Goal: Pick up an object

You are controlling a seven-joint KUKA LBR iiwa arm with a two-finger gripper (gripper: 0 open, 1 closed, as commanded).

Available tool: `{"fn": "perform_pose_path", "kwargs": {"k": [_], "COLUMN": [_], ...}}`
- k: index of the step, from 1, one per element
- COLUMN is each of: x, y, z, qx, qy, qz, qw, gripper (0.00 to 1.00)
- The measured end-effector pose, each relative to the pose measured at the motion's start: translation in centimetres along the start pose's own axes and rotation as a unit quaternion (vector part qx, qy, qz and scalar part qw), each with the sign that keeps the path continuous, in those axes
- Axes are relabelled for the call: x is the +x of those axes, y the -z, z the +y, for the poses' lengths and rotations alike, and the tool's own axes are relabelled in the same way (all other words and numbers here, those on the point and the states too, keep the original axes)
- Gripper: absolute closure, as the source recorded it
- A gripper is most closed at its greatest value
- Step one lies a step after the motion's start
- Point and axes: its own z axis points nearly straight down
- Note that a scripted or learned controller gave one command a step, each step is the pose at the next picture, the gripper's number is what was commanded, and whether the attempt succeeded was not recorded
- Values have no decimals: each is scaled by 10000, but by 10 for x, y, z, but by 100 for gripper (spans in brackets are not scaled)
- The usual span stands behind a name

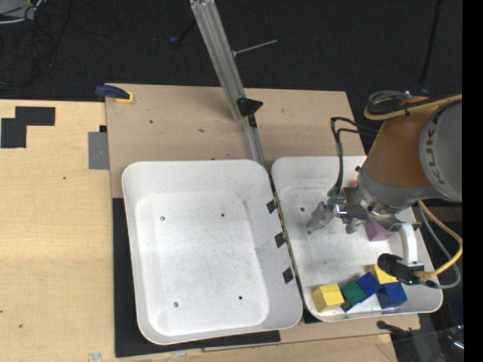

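Observation:
My gripper (332,225) hangs over the middle of the right bin (309,168), its two fingers spread open with nothing between them. A small pink-purple block (376,231) lies just right of the gripper, partly hidden by the wrist. In the bin's front right corner sits a cluster of blocks: a yellow block (328,296), a green block (352,294), a blue block (368,283), another blue block (392,295) and a second yellow block (384,274) behind them.
The left bin (196,166) lies beside the right one, with black clips (279,239) along the shared edge. An aluminium rail (223,59) slants up from between the bins. A blue and yellow clamp (114,93) rests at the bench's back left.

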Motion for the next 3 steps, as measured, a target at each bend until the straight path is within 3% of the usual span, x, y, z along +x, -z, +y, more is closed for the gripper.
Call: {"fn": "perform_pose_path", "kwargs": {"k": [1,2,3], "x": [1,-2,-2], "y": [-62,-50,-8], "z": [4,4,7], "qx": [-16,-20,-50], "qy": [-4,-55,-19], "qz": [-1,-2,-6], "qw": [10000,10000,10000], "gripper": [0,100,100]}}
